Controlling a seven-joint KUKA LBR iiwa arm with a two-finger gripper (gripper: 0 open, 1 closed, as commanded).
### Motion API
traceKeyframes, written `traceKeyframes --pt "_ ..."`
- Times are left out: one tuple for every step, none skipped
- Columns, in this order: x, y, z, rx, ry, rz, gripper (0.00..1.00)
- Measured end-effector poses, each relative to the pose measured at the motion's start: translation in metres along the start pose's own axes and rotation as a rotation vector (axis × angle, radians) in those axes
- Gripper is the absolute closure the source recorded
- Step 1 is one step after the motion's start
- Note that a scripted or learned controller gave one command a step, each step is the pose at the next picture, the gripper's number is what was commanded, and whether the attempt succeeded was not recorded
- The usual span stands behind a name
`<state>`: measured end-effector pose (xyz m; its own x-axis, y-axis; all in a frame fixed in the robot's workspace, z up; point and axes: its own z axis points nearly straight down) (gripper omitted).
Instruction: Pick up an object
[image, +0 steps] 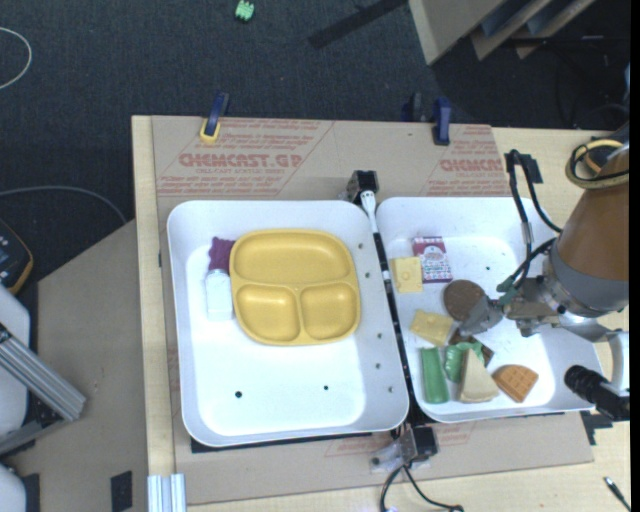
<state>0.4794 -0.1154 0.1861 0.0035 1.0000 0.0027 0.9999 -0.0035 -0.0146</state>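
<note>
Two shallow white bins sit side by side on a brown board printed in red with "CHEMCAST G.P", readable above the left bin (190, 330) and only partly above the right bin (500, 222). A small maroon-and-white carton (432, 259) in the right bin carries print too small to read.

The left bin holds a yellow divided plate (294, 284) toward its far side, with a purple-and-white item (217, 274) touching the plate's left rim. The near half of that bin's floor is bare white, giving plenty of open room there.

The right bin is crowded along its near-left part: a pale yellow square (407, 273) near the divider, a yellow wedge (431, 327) below it, a brown round piece (463, 296), a green stick (433, 373) lying along the near-left side, a tan wedge (476, 381) beside it, and an orange waffle-like piece (516, 381) close to the near rim. These pieces lie touching or just beside one another, leaving little space between them; the far-right corner of that bin is more open.

The gripper (480, 318) hangs low over this cluster, just beside the brown round piece; whether its fingers are spread or closed cannot be told, and nothing is visibly held.

Blue and yellow clamps (211, 122) pin the board's far edge. Dark carpet with cables surrounds the bench.
</note>
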Motion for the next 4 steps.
traceKeyframes --pt "0.000 0.003 -0.006 -0.014 -0.002 -0.003 0.00" --pt "0.006 0.002 0.056 -0.006 0.001 -0.003 0.00" --pt "0.006 0.004 0.101 -0.016 -0.002 -0.002 0.00" --pt "0.004 0.006 0.086 -0.028 -0.008 0.001 1.00"
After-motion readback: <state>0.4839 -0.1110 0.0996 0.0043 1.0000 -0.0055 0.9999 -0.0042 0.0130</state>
